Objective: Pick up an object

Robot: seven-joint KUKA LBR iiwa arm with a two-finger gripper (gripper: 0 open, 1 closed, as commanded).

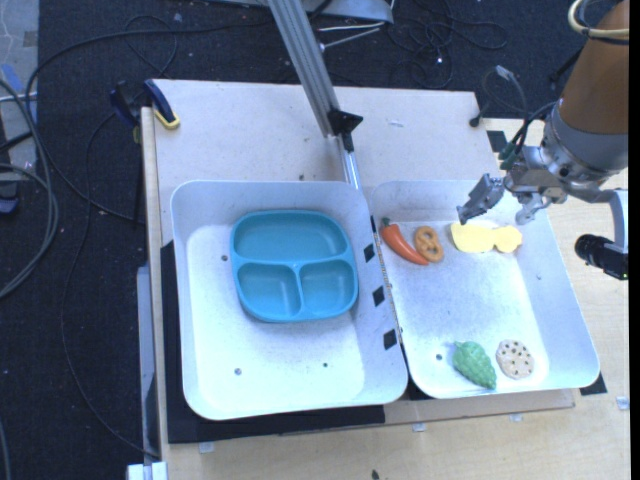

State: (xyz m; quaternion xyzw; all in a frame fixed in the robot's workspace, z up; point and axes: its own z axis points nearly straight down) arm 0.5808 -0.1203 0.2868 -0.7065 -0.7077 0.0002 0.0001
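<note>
In the right bin (560, 298) lie a yellow banana-like piece (483, 239), a red chili pepper (404, 243), a small pretzel (429, 242), a green leafy item (475, 363) and a round cookie (514, 359). My gripper (503, 204) hangs over the bin's far edge, just above the yellow piece. Its fingers are spread, one at the left (478, 202) and one at the right (528, 208), and nothing is between them.
A blue three-compartment tray (294, 264) rests in the left bin (200, 368). A slanted metal pole (305, 53) crosses the bench behind the bins. Cables lie on the dark floor around the bench.
</note>
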